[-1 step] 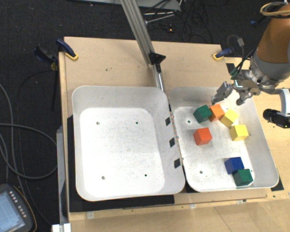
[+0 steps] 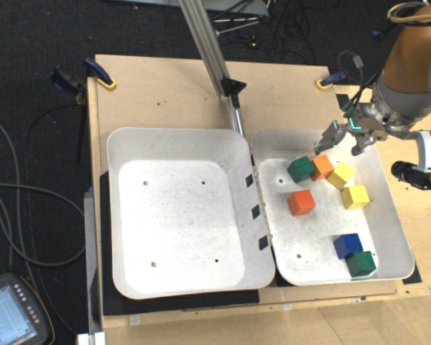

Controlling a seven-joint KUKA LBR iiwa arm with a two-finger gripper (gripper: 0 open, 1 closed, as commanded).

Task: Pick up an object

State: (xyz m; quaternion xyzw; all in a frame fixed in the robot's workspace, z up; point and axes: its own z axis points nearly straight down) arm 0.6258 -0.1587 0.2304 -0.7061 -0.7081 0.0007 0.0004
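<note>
Right bin holds all stock: green block w/ orange block touching it, two yellow blocks just beside, red-orange block apart, blue and green pair near front corner. Recommend I go for the red-orange one; it's isolated, approach vertical, centre over it before descent. My gripper hovers above the bin's far edge, fingers spread, nothing betw. them, touching nothing.
</note>
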